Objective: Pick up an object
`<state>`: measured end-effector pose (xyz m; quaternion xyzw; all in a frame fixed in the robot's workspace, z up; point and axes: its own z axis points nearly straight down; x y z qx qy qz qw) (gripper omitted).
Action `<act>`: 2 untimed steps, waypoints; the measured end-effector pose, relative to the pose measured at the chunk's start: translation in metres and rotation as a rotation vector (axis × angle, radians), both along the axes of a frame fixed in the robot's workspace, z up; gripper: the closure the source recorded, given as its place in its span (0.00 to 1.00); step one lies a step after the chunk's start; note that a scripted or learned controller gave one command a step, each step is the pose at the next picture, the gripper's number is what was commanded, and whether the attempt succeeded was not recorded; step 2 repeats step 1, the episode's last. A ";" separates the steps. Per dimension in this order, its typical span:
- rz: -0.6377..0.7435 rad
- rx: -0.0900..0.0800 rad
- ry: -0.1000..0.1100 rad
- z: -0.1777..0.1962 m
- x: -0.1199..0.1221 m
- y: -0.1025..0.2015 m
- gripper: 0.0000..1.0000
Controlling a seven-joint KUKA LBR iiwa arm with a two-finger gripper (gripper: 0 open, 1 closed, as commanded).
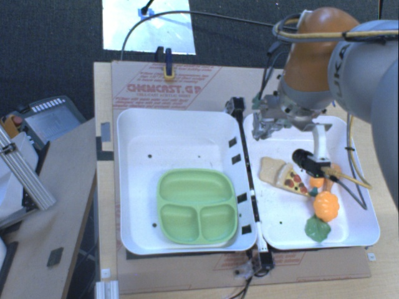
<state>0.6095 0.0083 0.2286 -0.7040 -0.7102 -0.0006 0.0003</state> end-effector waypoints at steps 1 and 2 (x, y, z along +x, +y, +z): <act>0.002 0.002 0.000 0.008 -0.014 0.059 1.00; 0.002 0.002 0.000 0.008 -0.014 0.059 1.00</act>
